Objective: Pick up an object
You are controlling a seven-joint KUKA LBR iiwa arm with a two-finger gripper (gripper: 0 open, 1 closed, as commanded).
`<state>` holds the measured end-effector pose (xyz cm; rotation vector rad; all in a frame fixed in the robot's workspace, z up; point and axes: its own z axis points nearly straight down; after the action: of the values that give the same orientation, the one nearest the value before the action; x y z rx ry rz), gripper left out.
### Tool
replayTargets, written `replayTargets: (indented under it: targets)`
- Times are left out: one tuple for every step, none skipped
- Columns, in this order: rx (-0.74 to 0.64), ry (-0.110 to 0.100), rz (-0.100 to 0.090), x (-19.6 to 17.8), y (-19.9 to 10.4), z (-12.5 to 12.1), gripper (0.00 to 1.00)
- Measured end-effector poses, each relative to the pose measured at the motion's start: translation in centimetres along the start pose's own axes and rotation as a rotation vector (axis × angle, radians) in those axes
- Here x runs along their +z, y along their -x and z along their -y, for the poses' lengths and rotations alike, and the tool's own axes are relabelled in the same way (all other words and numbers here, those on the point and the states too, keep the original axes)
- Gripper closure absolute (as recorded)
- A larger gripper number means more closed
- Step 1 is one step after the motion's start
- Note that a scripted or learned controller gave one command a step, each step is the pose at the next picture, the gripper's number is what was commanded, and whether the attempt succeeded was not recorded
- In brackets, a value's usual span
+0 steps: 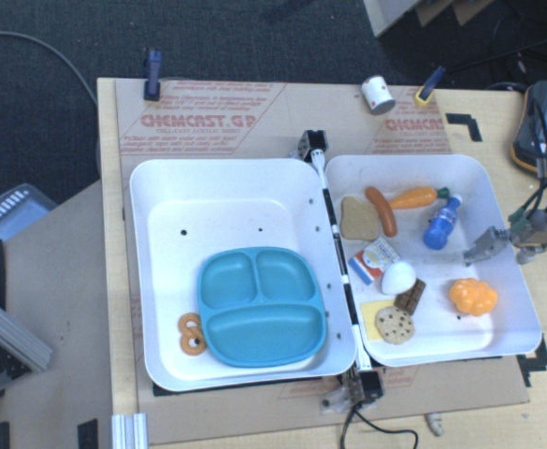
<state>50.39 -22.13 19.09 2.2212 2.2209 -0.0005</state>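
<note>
Camera view, looking down at a slant. Biggest first: cardboard-topped bench (208, 120) with red print, dark carpet (67, 17) all round, so a plain workshop corner by the look of it.

Then two shallow white bins side by side, left bin (161, 190) and right bin (474, 171), smooth plastic floors, probably a bit slick.

Blue divided plate (259, 307) in the left bin, small pretzel (193, 334) just beside it.

Gripper (490, 246) over the right side of the right bin, nothing visibly in it. Can't tell whether spread or pressed together, too blurry.

Nearest pick candidates: orange lumpy toy (472, 296) near the bin's front right, and blue bottle (439, 224) toward the back, both apart from the gripper.

Guessing light, hollow plastic for both. Best bet on the orange one: grab across its widest middle. Bottle likely to roll, so pinch across the body, not the cap.

Smaller bits further left: sausage (381, 210), egg (399, 277), cookie (395, 325).
</note>
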Motion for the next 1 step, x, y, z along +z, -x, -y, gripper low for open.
replayTargets:
  targets:
    - [0.0, 0.0, -0.001, 10.66, -1.42, 2.5, 0.0]
